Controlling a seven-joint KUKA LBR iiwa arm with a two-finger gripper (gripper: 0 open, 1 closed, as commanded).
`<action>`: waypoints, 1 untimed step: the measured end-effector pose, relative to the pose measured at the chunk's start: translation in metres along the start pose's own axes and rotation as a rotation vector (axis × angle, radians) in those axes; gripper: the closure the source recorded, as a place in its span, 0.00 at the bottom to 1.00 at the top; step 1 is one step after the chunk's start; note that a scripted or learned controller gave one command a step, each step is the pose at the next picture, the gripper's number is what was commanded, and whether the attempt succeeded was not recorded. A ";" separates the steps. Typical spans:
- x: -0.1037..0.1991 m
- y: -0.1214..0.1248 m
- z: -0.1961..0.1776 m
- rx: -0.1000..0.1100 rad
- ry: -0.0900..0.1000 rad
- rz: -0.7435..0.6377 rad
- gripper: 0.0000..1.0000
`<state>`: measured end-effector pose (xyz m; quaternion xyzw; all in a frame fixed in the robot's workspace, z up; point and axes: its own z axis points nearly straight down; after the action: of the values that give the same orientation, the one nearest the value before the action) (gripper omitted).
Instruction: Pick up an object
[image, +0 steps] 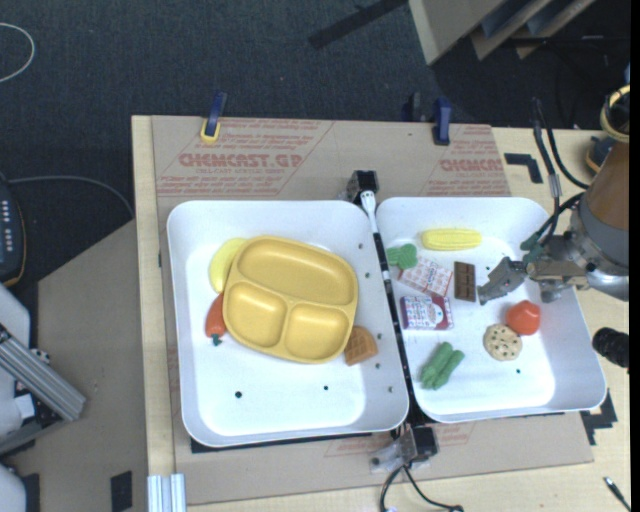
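Tomato (522, 318), small, red and round, lying in the right bin (570, 385) just below the pincer (498, 283), apart from it. Brown chocolate bar (464, 281) just to the pincer's left; cookie (502, 342) further below, beside the tomato. Cannot tell whether the pincer is spread or closed. Probably light, smooth, hard plastic, likely to roll or squirt free; best taken across its widest middle, squarely from above.

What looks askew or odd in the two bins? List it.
In the left bin, the yellow divided plastic tray sits tilted, resting over a yellow item and a red-orange toy at its left edge. Nothing looks spilled or broken.
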<state>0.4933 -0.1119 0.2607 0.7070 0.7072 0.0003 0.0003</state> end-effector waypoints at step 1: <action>0.001 -0.006 0.062 0.009 0.002 0.001 0.00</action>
<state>0.4871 -0.1109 0.1984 0.7075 0.7067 -0.0021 -0.0039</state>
